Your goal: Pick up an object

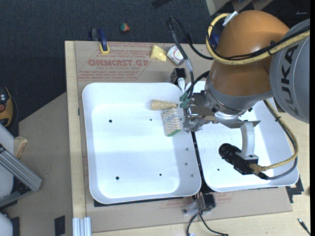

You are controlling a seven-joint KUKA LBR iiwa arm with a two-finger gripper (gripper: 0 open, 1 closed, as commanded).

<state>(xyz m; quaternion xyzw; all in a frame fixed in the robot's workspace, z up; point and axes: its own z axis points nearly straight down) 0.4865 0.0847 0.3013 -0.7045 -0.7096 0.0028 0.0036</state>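
Two white bins lay under me in the camera view, and I took the left bin (133, 181) as my landmark. My gripper (189, 118) hung over its right rim, near the far corner. Whether it was gripping anything I could not tell. A patterned pouch (171, 121) lay inside that bin just beside my gripper, with a tan cone-like piece (162, 104) touching its far end.

— What's carrying everything here?
— A flat tan wooden bench (74, 146), printed with red lettering.
— And directly on it?
— Two shallow white plastic bins (98, 132) side by side, plus a blue clamp (103, 39) at its far edge.
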